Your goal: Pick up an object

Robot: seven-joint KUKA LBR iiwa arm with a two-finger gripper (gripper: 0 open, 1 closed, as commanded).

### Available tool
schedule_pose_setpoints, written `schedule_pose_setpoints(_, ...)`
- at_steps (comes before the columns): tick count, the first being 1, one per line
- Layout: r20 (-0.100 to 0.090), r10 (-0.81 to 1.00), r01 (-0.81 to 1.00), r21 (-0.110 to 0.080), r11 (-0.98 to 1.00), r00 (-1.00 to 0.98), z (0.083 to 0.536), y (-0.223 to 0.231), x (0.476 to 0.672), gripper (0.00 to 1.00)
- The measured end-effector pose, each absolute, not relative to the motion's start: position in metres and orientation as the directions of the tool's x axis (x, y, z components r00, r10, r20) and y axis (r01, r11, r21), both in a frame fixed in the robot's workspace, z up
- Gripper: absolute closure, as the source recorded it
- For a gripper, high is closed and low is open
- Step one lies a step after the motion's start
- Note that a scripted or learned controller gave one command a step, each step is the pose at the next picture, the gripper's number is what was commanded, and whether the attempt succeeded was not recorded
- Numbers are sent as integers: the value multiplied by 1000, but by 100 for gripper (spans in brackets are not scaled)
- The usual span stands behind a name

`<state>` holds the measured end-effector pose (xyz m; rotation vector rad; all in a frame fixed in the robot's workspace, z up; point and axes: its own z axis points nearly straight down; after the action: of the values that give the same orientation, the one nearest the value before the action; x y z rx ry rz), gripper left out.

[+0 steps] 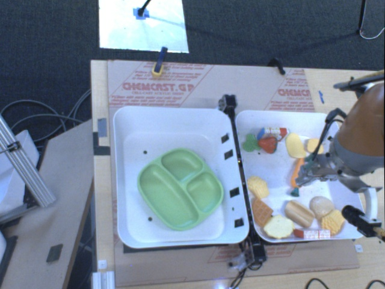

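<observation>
Over the right-hand shallow white bin, the grey two-finger gripper hovers beside an orange plastic carrot; its grip state cannot be told.

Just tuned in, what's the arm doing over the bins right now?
The arm is reaching in over the right bin, which holds a scatter of toy food. Its gripper is low above the middle of that bin, right by the orange carrot; the view does not settle whether it has hold of anything. A hot dog bun, a waffle and a strawberry lie nearby. The left bin holds a green divided tray, untouched.
</observation>
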<state>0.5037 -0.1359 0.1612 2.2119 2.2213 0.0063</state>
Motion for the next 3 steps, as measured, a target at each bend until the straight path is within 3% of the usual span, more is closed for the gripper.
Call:
schedule_pose_setpoints(1, -2, 1000, 1000, 9, 5, -5, 222, -135, 513, 100)
schedule_pose_setpoints(2, -1, 1000, 1000, 3, 4, -4, 224, -135, 514, 100)
schedule_pose_setpoints(3, 0, 1000, 1000, 4, 9, -9, 215, -89, 545, 100)
